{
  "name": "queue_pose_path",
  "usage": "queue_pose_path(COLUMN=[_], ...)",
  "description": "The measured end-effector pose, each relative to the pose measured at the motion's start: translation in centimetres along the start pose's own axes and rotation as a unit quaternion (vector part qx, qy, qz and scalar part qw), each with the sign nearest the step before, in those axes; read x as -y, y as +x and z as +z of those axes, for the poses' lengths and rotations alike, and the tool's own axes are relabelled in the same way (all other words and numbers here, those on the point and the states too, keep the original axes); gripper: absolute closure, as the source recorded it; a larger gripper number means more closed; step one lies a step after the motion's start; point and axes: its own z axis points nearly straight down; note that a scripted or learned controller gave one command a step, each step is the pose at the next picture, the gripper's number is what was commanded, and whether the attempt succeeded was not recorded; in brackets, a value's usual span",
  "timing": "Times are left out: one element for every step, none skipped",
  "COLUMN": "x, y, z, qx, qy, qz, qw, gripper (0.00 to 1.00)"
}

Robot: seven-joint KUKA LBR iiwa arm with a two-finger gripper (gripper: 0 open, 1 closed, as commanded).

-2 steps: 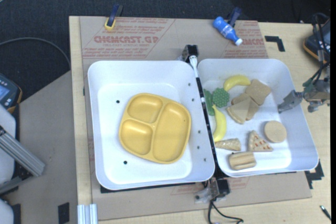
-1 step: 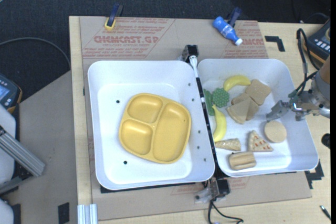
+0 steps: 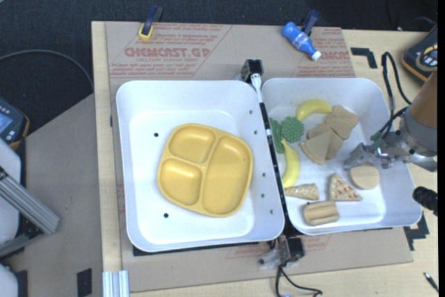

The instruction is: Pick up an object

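The right bin (image 3: 375,90) holds several toy foods. A yellow banana (image 3: 313,108) lies at the back, with a green broccoli (image 3: 290,129) and a second banana (image 3: 290,165) along the left wall. Two tan bread blocks (image 3: 342,120) (image 3: 321,146) sit in the middle. Nearer the front are a pizza slice (image 3: 343,189), a pale wedge (image 3: 302,192) and a tan roll (image 3: 321,212). My gripper (image 3: 366,156) reaches in from the right, low over the bin, just above a round tan cookie (image 3: 366,179) and right of the bread blocks. Nothing is seen held in it.
The left bin (image 3: 132,149) contains a yellow divided plate (image 3: 205,169). A blue bottle (image 3: 300,39) and a yellow clamp (image 3: 147,28) lie on the cardboard bench behind the bins. Black clamps (image 3: 252,69) sit on the seam between the bins. Cables run along the right edge.
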Motion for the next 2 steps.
queue_pose_path(x=[0.0,-0.1], y=[0.1,0.0], z=[3.3,2.1], qx=[0.0,0.002], qy=[-0.001,-0.003], qz=[0.0,0.0], qw=[1.0,1.0], gripper=[0.0,1.0])
